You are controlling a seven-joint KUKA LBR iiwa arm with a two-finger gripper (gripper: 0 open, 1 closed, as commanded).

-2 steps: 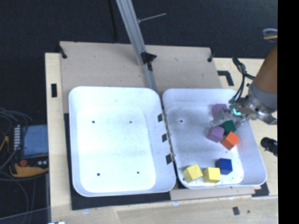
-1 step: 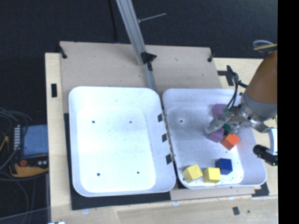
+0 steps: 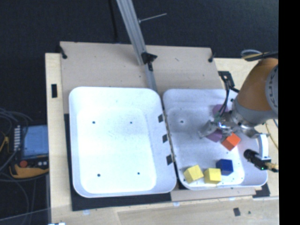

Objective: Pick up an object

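My gripper hangs low over the middle of the right bin, at the end of the grey arm with its orange band. A purple object lies directly under and beside the gripper, and another purple patch shows just behind it. An orange block sits right next to the gripper, on its near right side. A blue block and two yellow blocks lie along the bin's near edge. Nothing is visibly lifted.
The left bin sits beside the right one, with clips along the shared rim. A slanted metal pole rises behind the bins. A black part of the arm hangs over the right bin's near right corner.
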